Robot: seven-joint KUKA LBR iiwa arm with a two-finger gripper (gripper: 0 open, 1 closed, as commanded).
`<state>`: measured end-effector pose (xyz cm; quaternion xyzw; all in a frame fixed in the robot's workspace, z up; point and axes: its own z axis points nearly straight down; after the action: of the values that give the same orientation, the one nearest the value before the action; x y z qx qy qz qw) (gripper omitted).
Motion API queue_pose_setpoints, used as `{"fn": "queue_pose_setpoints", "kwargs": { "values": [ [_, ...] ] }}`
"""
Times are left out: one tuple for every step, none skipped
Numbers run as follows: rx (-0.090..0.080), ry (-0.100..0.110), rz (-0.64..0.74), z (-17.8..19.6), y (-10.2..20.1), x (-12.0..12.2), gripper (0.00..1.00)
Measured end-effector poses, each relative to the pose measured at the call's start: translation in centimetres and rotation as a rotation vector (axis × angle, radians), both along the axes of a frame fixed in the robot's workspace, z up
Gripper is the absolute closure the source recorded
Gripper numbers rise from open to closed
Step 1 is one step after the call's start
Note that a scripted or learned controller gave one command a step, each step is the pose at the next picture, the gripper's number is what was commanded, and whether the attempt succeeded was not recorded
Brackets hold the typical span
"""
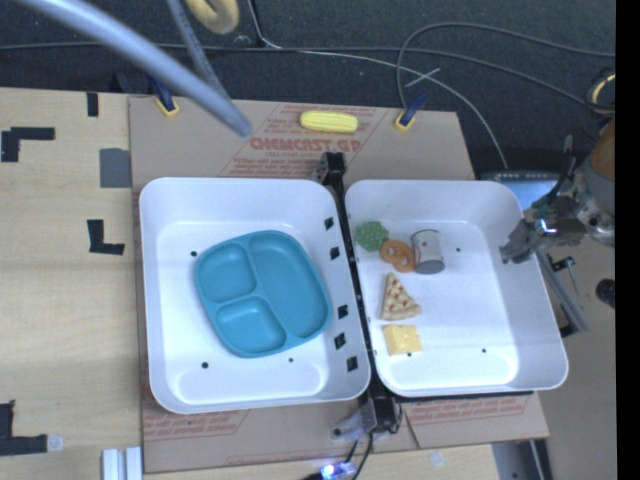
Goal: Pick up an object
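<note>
My pincer [520,243] hangs over the right rim of the right bin [530,358], out at the edge and well apart from the food; whether it is clenched or released, I cannot tell from here. Nothing sits between its tips that I can see. In that bin, near the divider, a tight little group: broccoli [371,234] at the top left, a donut [398,255] just beside it, and a can [428,251] touching the donut's right side, lying with its long axis running roughly up and down the view. Below them a pizza slice [398,298], tip pointing up toward the donut, wide crust end down. Under that, a cheese block [403,340], nearly square. Left bin [160,298] carries a blue tray [262,292], three compartments, long axis slanting. A corn cob [328,121] lies crosswise on the desk [60,268] behind the bins.
</note>
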<state>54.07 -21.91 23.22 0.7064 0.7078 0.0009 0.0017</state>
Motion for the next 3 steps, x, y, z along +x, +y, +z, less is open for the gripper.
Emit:
{"fn": "queue_pose_setpoints", "kwargs": {
  "values": [
    [0.002, 0.004, 0.004, -0.9, 4.8, 1.6, 1.0],
    [0.003, 0.003, 0.005, 0.1, 10.4, 2.4, 1.0],
    [0.003, 0.006, 0.005, -1.0, 16.4, 3.3, 1.0]
  ]
}}
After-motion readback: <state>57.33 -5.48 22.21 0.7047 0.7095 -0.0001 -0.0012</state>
